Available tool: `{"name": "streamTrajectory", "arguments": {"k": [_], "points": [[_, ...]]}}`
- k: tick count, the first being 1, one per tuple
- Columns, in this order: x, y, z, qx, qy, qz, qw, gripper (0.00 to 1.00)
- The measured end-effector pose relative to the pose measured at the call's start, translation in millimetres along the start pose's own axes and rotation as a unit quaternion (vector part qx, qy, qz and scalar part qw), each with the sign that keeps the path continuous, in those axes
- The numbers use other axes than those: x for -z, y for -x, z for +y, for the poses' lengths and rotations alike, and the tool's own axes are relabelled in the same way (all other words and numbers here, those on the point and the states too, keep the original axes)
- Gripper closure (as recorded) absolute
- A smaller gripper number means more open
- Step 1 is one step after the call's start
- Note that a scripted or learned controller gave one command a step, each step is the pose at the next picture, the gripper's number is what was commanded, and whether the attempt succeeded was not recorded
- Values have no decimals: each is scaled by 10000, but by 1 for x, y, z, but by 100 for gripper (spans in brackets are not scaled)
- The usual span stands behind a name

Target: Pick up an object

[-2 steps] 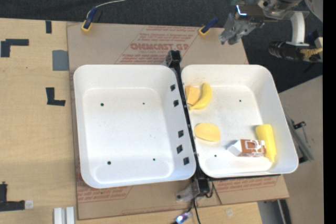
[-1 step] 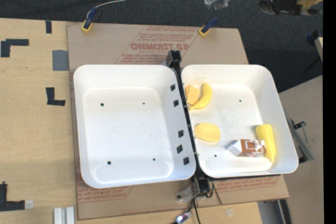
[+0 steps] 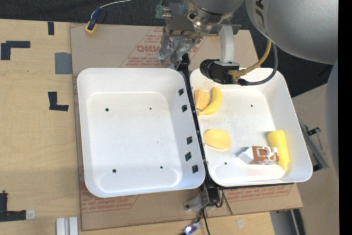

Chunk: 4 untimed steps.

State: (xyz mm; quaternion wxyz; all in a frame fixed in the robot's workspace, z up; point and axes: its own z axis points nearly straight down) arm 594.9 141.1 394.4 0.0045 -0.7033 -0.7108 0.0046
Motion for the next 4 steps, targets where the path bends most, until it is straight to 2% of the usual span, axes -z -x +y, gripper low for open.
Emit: {"name": "streamTrajectory", "arguments": {"k": [1, 2, 3, 4], "points": [[103, -100, -21, 18, 109, 34, 9999, 100], [143, -93, -49, -34, 79, 10, 10000, 100], [139, -93, -48, -42, 60, -3, 10000, 0], [149, -94, -48, -31, 61, -6, 10000, 100]]}}
